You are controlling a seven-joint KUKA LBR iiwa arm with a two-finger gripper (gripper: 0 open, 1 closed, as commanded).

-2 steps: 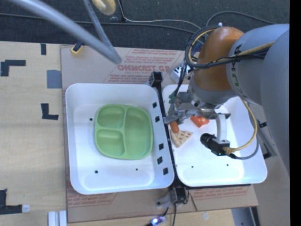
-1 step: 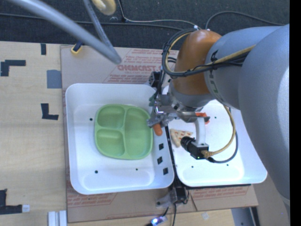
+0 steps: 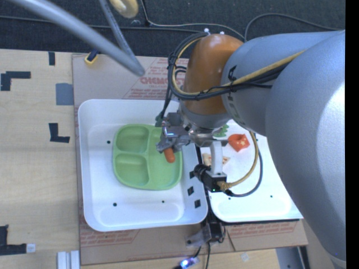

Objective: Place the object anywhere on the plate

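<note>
A green divided plate (image 3: 140,157) lies in the left white bin (image 3: 98,206). My gripper (image 3: 168,148) hangs over the plate's right edge, below the orange wrist band. A small orange object (image 3: 170,157), like a carrot piece, sticks out from between the fingers, and the gripper is shut on it. The object sits just above the right-hand part of the plate. Whether it touches the plate is hidden by the wrist.
The right white bin (image 3: 258,206) holds a red piece (image 3: 239,142), a bit of green (image 3: 224,131) and a pale item (image 3: 216,160), partly under the arm. A black cable loops over that bin. Cardboard lies under both bins.
</note>
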